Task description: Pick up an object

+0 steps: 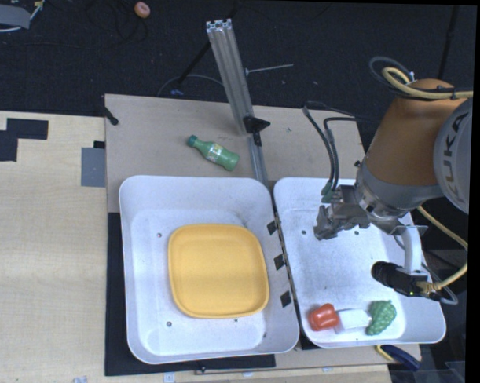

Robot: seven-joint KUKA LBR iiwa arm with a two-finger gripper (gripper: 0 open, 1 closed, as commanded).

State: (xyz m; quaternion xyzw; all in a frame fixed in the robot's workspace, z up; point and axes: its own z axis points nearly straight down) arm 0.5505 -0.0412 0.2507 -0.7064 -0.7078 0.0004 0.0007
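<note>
We see a brown board (147, 136) on a light wood table (42, 243), with a dark floor behind. A small green bottle (213, 152) lies on the board. The left bin (137, 199) holds a yellow plate (217, 270). In the right bin (332, 268), a red pepper (323, 316), a white block (352, 319) and a green broccoli (381, 316) sit at the near edge. The gripper (327, 227) hangs over this bin, well apart from them.

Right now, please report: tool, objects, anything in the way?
Tool low over right bin, far end. Red pepper, white block, broccoli at near edge. Path looks clear.
</note>
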